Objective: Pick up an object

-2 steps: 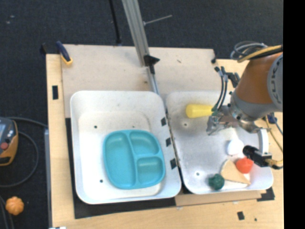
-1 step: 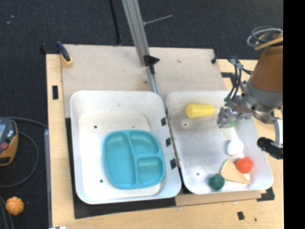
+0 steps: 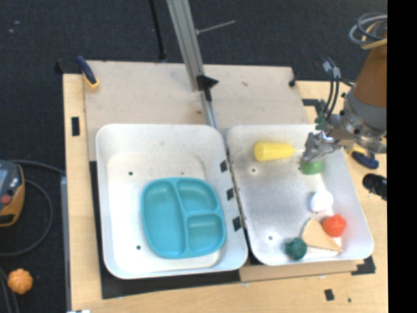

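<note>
My gripper (image 3: 314, 152) hangs low over the back right part of the right bin (image 3: 273, 201), right above a small green object (image 3: 313, 167) that its tip partly hides. I cannot tell whether it touches the green object. A yellow cone-shaped object (image 3: 272, 151) lies just left of the gripper. Farther forward in the same bin lie a white ball (image 3: 320, 201), a red ball (image 3: 335, 225), a tan wedge (image 3: 318, 237) and a dark green ball (image 3: 296, 248).
The left bin (image 3: 124, 149) holds a turquoise divided plate (image 3: 184, 216). A metal post (image 3: 187, 41) rises behind the bins. An orange ball (image 3: 20, 280) lies off the bench at the front left. Cables and tools sit to the right of the right bin.
</note>
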